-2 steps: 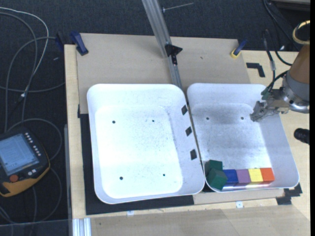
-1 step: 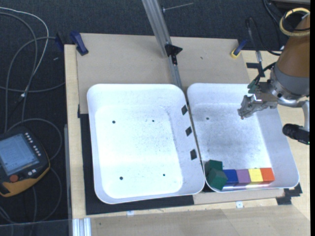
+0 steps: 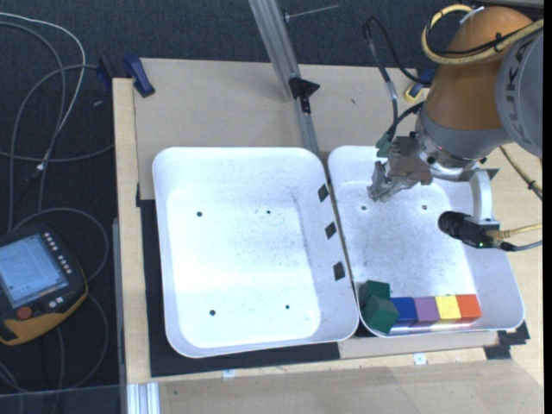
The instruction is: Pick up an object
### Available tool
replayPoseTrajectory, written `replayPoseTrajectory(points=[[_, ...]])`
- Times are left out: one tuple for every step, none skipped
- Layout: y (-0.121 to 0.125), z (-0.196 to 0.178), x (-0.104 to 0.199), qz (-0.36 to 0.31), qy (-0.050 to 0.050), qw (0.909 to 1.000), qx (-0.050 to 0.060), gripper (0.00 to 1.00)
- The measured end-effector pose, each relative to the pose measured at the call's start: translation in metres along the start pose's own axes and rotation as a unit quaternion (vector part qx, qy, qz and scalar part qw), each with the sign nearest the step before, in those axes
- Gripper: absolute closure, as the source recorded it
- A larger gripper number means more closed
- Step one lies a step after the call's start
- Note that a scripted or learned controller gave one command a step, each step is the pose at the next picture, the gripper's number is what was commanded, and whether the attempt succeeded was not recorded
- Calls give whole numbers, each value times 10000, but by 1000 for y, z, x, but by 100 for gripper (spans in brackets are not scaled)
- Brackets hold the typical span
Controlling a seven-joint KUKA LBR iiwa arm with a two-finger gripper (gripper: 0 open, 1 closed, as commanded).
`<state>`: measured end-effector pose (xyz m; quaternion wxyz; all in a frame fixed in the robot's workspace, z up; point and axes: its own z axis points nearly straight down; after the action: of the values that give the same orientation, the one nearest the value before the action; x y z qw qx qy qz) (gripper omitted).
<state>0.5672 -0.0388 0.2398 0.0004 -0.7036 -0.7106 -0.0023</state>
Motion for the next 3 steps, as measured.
replayPoseTrajectory(points=[[-40, -24, 96, -3, 6, 10000, 24, 100], [-5, 17, 127, 28, -17, 10000, 20, 100], [-5, 3, 126, 41, -10, 10000, 6, 100]])
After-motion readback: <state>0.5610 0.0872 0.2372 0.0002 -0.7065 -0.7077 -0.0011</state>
